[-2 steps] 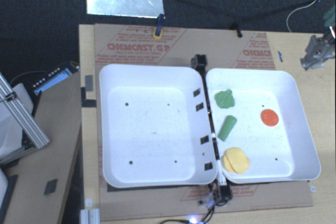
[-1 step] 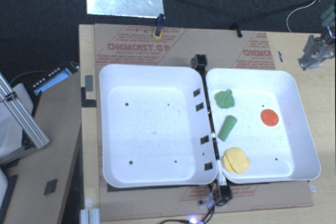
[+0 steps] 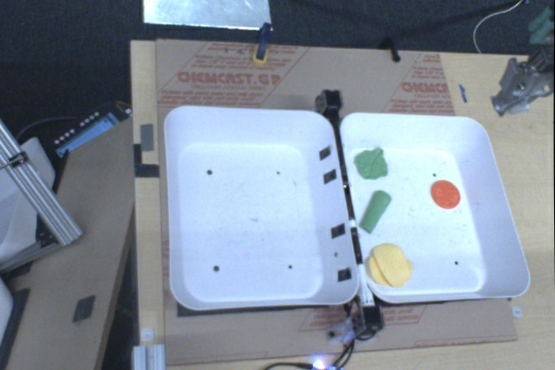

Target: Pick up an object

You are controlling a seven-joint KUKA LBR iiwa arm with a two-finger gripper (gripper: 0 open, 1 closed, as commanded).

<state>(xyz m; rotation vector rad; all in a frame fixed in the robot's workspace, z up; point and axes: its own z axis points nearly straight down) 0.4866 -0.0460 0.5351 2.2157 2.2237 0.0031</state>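
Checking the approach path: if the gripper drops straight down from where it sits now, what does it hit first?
Hard to say: the gripper hangs by the right bin's far right corner. Straight down probably meets bench cardboard or the bin rim, not the orange disc. Depth is unclear.

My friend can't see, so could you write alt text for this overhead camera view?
Two shallow white bins sit side by side; the right bin holds a green leafy piece, a green cylinder, an orange disc and a yellow lump. The claw sits at the right edge.
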